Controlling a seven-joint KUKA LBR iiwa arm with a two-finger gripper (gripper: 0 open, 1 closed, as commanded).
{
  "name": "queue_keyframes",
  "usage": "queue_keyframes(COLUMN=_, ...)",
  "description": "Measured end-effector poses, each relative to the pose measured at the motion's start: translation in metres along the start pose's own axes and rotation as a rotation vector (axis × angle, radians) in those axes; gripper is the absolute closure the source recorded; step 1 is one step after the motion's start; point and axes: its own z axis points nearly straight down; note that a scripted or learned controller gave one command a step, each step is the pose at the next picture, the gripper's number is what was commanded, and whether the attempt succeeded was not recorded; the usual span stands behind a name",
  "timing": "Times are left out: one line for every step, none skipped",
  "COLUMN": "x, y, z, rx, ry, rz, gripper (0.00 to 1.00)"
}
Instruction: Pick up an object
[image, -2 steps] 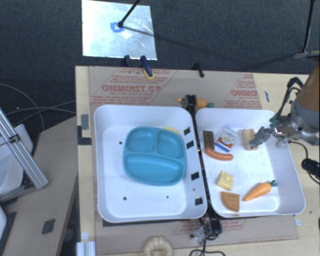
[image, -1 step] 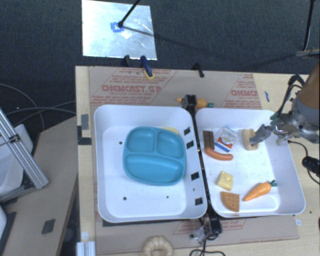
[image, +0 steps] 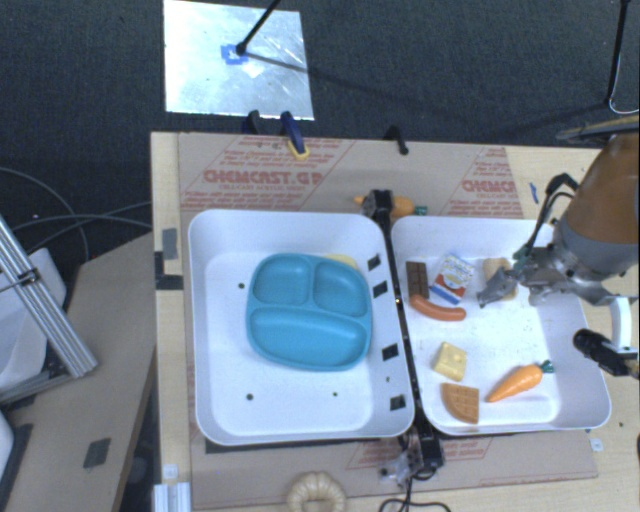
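The sausage (image: 437, 309) lies in the right bin (image: 575, 400), just left of and below the fingers (image: 497, 290), which hang low over the bin; I cannot tell how far apart they stand or whether they hold anything. Around it: one chocolate bar (image: 417, 279), one packet (image: 453, 276), one cheese cube (image: 451, 361), one waffle (image: 461, 402), one carrot (image: 518, 381). Bare floor spreads rightward. The left bin (image: 225, 400) carries one blue plate (image: 308, 310).

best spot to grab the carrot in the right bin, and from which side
Grip the carrot across its thick orange middle, coming straight down from above. It lies flat on the bin floor, long axis slanting with the green top toward the upper right, so the fingers should close across that axis. There is free floor on both long sides; the waffle sits just off its blunt end.
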Motion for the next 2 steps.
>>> queue_keyframes(x=-0.001, y=0.007, z=0.045, rx=-0.001, ry=0.0, rz=0.002, gripper=0.0)
queue_keyframes(x=-0.004, y=0.011, z=0.074, rx=-0.017, ry=-0.007, rz=0.004, gripper=0.0)
